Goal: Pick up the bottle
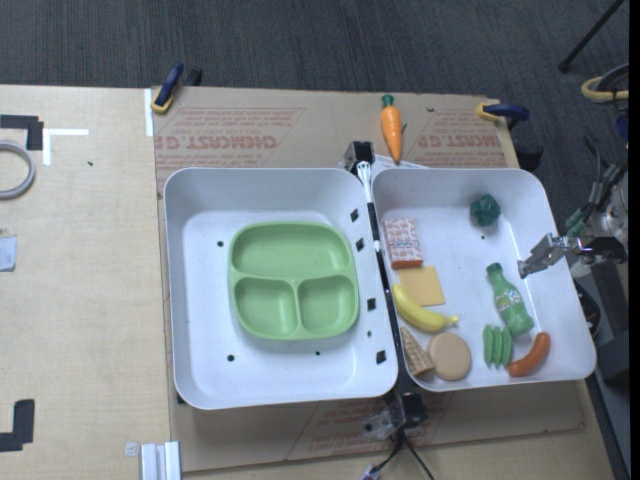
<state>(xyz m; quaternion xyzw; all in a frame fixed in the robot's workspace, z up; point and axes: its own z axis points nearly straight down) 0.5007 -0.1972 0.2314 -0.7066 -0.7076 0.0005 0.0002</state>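
The bottle (511,304) is small and green with a label, and it lies in the right bin (450,203) near that bin's right wall, cap pointing to the far side. My gripper (541,255) hangs over the bin's right rim, just right of and beyond the bottle's cap. It stands apart from the bottle and nothing shows in its grasp. The arm enters from the right edge of the view.
Around the bottle lie green pea pods (496,346), a sausage (529,355), a round bun (451,356), a banana (422,313), a cheese slice (425,286), a red-white box (402,240) and a dark green ball (485,209). The left bin (190,268) holds a green divided plate (295,280). A carrot (390,126) lies behind the bins.
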